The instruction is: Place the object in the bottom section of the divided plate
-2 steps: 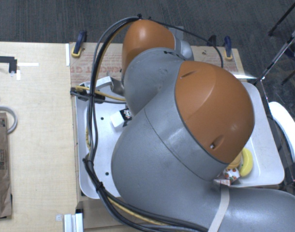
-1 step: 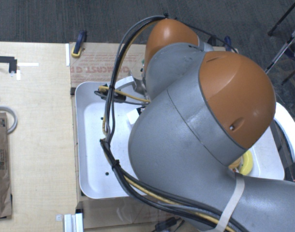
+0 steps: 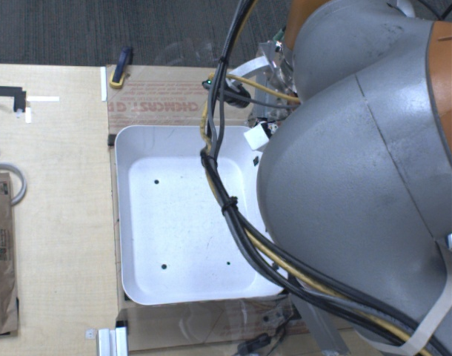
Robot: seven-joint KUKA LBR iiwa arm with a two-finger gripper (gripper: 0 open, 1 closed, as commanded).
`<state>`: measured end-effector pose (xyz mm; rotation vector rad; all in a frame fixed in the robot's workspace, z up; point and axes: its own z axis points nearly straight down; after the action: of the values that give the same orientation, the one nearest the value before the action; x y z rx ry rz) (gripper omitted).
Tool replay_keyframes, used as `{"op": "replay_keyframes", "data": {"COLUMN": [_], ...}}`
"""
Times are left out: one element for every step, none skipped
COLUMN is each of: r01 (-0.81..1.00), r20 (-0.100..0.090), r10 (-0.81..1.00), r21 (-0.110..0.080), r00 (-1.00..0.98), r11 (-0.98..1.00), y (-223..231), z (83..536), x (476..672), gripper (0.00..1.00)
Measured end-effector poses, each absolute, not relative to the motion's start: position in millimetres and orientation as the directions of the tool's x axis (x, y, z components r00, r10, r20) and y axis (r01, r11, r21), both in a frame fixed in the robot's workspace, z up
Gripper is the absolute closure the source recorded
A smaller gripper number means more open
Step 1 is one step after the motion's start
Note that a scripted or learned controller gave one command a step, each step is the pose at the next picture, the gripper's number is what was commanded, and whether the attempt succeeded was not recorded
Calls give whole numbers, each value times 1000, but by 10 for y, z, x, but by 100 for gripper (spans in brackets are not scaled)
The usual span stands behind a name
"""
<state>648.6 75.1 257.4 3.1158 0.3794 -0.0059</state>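
Note:
The grey arm (image 3: 359, 169) with its orange band fills the right half of the view and covers the right bin. A bundle of black and yellow cables (image 3: 226, 199) hangs from it across the left bin (image 3: 137, 221), a shallow white tray whose floor shows a few small dark dots. A white curved edge (image 3: 244, 69) peeks out beside the arm near the top; I cannot tell whether it is the divided plate. The gripper is hidden under the arm.
A blue and yellow tool (image 3: 121, 67) lies on the cardboard behind the left bin. A brown paper packet (image 3: 2, 251) and a grey ring sit at the far left of the wooden bench. A black bracket (image 3: 11, 93) lies at the upper left.

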Motion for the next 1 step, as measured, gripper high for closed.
{"op": "replay_keyframes", "data": {"r01": [206], "r20": [4], "r10": [206], "r21": [-3], "r00": [979], "r11": [-979], "y": [1022], "z": [1586], "x": [6424], "gripper": [100]}}
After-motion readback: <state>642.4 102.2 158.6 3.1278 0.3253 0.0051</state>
